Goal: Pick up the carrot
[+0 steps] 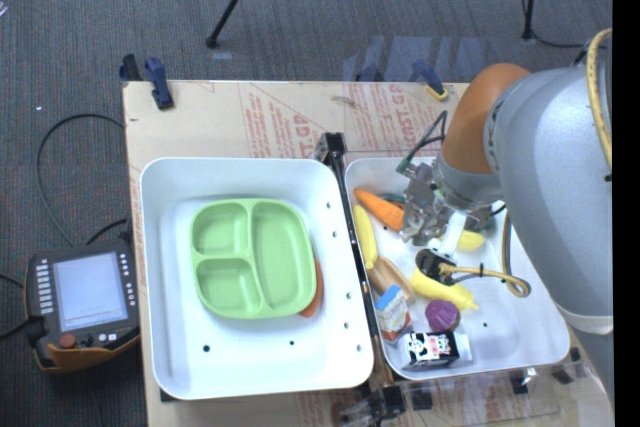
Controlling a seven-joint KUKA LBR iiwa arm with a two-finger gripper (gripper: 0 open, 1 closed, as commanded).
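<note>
The claw [418,215] is low in the right bin [545,335], just beside the carrot [381,208]; I cannot tell its state.

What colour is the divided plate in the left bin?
Light green; the divided plate shows clearly in the camera view, lying in the left bin.

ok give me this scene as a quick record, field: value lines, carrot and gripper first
carrot: lying in the right bin's upper left part, tip toward the divider
gripper: low over the right bin, just right of the carrot's thick end
carrot held: not visibly
right bin: also holds a yellow banana, a purple item, a small milk carton
left bin: holds a green divided plate
</note>
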